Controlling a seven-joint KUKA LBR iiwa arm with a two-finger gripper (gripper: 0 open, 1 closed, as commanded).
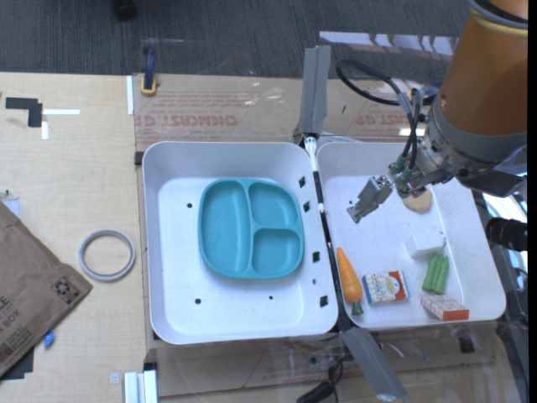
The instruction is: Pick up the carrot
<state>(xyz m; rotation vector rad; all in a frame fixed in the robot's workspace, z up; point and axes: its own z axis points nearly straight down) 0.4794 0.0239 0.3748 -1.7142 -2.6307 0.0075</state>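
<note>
Left white plastic bin [159, 225] holds a teal three-compartment plate [250, 227], roughly centred. Right white plastic bin [369, 162] holds an orange carrot [348, 277] along its left wall, a small printed carton [384, 287] just right of it, then a green ridged block [436, 273], with a red-and-white box [445, 308] in front. Grey two-finger gripper [371, 198] hangs over the bin's middle, behind the carrot.

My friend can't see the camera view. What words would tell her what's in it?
A robot gripper hangs over the right white bin, above an orange carrot lying by the bin's left wall. The left bin holds a teal divided plate.
</note>
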